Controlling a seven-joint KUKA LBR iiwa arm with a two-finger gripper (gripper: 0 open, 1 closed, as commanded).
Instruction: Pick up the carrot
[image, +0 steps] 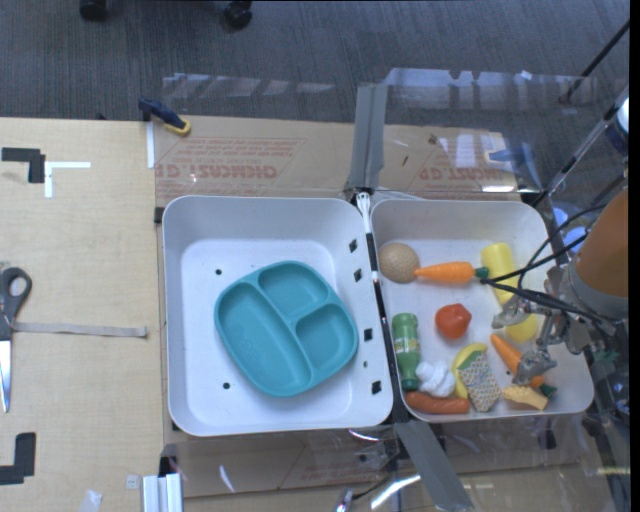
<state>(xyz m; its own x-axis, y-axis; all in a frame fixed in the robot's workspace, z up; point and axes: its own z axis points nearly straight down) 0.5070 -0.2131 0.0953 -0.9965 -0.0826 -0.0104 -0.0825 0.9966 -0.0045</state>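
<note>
Carrot (446, 271) lies lengthwise near the back of the right bin (455, 212), between a tan ball (398, 262) and a yellow piece (497, 262), while the gripper (537, 362), finger state not discernible, hangs low near the front corner; best approach looks like rising, moving back, then closing across the narrow orange body.
</note>
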